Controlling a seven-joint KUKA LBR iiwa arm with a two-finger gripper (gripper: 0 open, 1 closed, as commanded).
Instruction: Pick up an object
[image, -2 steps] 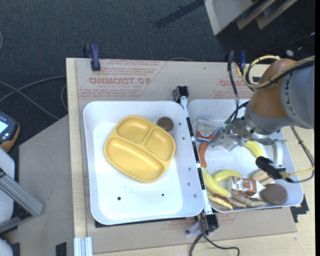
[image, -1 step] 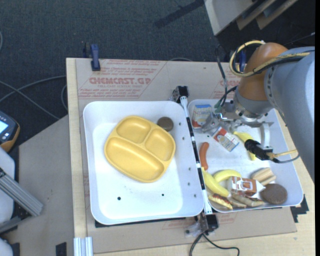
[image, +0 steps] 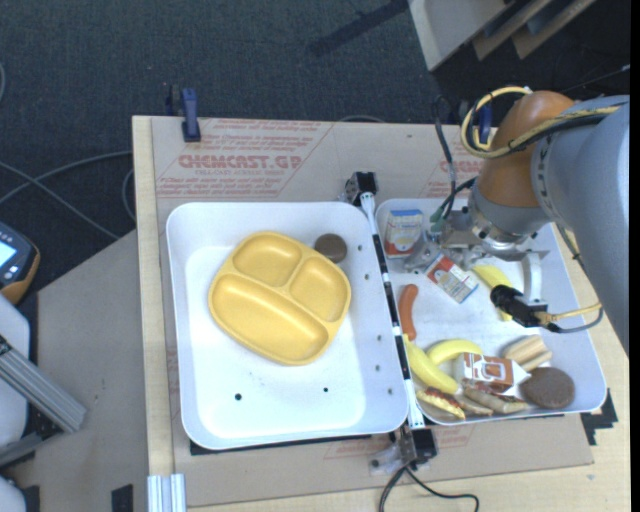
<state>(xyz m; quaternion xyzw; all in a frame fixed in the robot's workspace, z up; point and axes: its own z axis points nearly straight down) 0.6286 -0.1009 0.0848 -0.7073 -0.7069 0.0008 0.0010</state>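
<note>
Arm reached in from the right, gripper (image: 462, 252) low in the right bin (image: 585, 330) near a red-white packet (image: 453, 279) at upper center-right; can't tell its state. Bananas (image: 440, 360), hot dog (image: 408, 310), cookie (image: 549, 387) lay lower. Yellow plate (image: 279, 296) sat in left bin (image: 200, 380).

The left bin (image: 200, 400) has open floor around the yellow plate (image: 279, 296); the right bin (image: 590, 350) is crowded with toy food (image: 470, 375).
</note>
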